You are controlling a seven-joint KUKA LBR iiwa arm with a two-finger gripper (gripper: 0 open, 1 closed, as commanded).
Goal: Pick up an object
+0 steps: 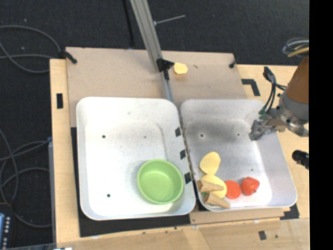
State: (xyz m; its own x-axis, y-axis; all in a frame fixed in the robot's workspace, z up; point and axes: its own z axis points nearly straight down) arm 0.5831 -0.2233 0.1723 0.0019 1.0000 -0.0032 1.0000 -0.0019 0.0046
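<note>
Green bowl [160,180] sits at five o'clock in the left bin [104,119]. Yellow, tan and two red pieces [222,184] cluster at six o'clock in the right bin [218,119]. At that bin's three o'clock edge hangs the tool [258,129]; its opening cannot be told.

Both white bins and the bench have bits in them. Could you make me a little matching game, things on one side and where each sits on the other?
Things:
1. green bowl
2. red tomato-like pieces
3. small yellow piece
4. hand

Places:
A. on the bench beyond the bins, by the metal post
B. over the right bin's far right part
C. left bin, near right corner
D. right bin, near edge, beside the yellow and tan pieces

Pairs: 1-C, 2-D, 3-A, 4-B
</note>
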